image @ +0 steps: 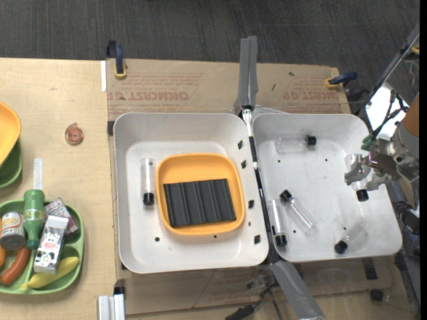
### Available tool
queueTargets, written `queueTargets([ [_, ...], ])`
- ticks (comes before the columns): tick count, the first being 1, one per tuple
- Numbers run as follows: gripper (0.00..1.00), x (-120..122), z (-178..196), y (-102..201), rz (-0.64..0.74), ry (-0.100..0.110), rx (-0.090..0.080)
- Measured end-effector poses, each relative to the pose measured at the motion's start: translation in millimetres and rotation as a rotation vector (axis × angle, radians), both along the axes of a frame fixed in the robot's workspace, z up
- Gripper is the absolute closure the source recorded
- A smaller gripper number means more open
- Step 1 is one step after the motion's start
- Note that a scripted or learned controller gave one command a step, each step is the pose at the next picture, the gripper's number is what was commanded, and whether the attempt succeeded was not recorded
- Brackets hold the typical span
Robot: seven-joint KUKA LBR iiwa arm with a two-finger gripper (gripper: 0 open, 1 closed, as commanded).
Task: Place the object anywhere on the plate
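An orange plate (199,165) lies in the left bin (130,245), and a dark grey ridged block (200,202) rests on it. A clear tube with a black cap (147,182) lies in that bin just left of the plate. Several more clear black-capped tubes lie in the right bin (320,179), among them one at the centre (295,209), one by the divider (275,222) and one at the back (293,143). My gripper (359,173) hangs over the right bin's right side. A black cap (362,194) sits directly below it; whether that tube is held I cannot tell.
A further tube (350,237) lies in the right bin's front right corner. On the bench to the left stand a green tray of toy food (40,245), a yellow bowl (7,135) and a small pink disc (75,135). Clamps (117,62) hold the cardboard at the back.
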State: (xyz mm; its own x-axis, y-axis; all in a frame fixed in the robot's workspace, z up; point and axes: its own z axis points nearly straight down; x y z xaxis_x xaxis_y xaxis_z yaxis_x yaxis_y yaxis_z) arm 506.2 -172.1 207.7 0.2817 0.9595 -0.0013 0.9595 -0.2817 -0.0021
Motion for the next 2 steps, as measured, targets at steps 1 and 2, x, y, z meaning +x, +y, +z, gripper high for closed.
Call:
queueTargets([
  [1,1.0,61,15,-12,0.278,-0.001,-0.001],
  [2,1.0,119,-2,-23,0.222,0.0,-0.001],
])
